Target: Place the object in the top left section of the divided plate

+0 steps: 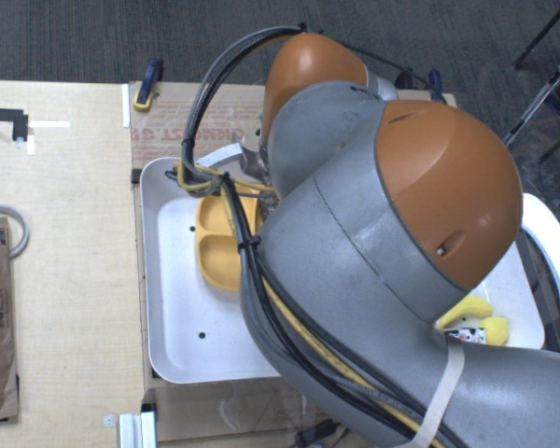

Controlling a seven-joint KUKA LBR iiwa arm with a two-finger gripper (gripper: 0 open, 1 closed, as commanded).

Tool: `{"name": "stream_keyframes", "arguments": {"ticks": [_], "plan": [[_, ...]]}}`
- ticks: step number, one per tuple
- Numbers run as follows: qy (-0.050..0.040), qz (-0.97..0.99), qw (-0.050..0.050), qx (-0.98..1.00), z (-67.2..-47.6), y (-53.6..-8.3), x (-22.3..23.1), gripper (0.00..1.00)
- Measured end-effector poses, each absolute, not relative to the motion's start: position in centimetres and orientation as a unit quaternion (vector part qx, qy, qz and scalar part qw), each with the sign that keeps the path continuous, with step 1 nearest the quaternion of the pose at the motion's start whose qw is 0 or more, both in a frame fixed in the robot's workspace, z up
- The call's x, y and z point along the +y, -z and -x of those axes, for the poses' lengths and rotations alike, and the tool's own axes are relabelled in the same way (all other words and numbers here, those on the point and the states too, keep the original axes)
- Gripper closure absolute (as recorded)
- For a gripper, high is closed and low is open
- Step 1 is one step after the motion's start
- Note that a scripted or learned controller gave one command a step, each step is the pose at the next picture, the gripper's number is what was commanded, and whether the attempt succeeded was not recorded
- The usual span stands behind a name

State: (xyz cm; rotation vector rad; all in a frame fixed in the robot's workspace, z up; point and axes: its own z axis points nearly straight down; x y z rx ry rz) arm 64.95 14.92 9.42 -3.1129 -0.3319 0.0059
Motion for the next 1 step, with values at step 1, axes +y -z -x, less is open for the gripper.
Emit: {"name": "stream_keyframes", "arguments": {"ticks": [1], "plan": [[-0.0020,0.993,0.014,-0.113,-65.09,-9.52,13.67,1.00]]}}
